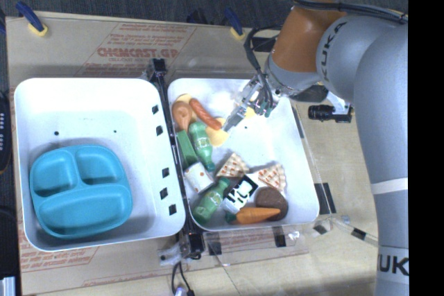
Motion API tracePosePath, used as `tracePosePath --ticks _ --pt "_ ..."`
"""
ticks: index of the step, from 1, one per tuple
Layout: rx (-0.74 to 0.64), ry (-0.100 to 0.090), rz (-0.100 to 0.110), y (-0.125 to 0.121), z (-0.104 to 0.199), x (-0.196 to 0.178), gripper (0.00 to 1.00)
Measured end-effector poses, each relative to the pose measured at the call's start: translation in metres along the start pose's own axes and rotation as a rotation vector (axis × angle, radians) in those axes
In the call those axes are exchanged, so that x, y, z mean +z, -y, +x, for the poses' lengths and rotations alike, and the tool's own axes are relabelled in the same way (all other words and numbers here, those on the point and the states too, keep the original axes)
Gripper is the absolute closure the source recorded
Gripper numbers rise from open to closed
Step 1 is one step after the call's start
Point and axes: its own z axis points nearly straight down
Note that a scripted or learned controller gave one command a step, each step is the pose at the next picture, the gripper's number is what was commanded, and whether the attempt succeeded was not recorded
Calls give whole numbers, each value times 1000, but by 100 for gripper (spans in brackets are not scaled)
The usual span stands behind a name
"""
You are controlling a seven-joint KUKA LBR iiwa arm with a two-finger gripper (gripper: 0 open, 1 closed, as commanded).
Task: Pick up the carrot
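Note:
The orange carrot lies along the front wall of the right bin, just below a brown rounded item. My gripper hangs over the bin's back middle, well away from the carrot. Its tip points down-left toward a reddish sausage and a yellow piece. Nothing shows in its grasp.
The right bin also holds a bread roll, two green bottles, two waffle-like wedges and a black-and-white item. A blue divided tray sits in the left bin.

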Motion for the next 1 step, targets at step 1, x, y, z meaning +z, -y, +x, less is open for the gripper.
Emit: tracePosePath --ticks 1 --pt "118 3 9 -31 56 28 0"
